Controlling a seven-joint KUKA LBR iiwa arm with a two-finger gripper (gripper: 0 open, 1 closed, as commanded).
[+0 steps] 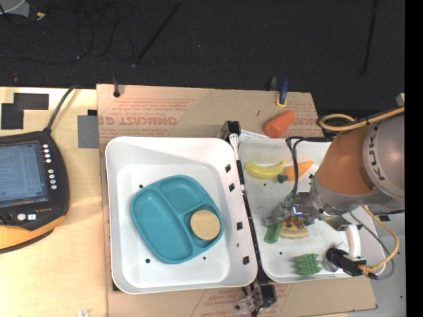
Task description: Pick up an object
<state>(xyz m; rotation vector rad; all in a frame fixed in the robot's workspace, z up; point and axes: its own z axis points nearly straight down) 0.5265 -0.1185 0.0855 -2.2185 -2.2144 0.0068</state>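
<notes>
Gripper (295, 211) low in right bin (344, 273), right above the small toy pile (291, 226); grasp state unclear from here.

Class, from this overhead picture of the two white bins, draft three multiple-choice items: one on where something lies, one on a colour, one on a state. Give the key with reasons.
1. Where does the teal divided plate lie?
A. in the left bin
B. in the right bin
C. on the cardboard outside both bins

2. What colour is the band above the arm's wrist?
A. blue
B. orange
C. white

3. How does the tan round piece sit?
A. leaning on the bin wall
B. under the banana
C. lying in a compartment of the plate

Key: 1 A, the plate rests inside the left bin. 2 B, the band is orange. 3 C, the round piece lies in the plate's lower right compartment, far from the banana in the right bin.
</notes>
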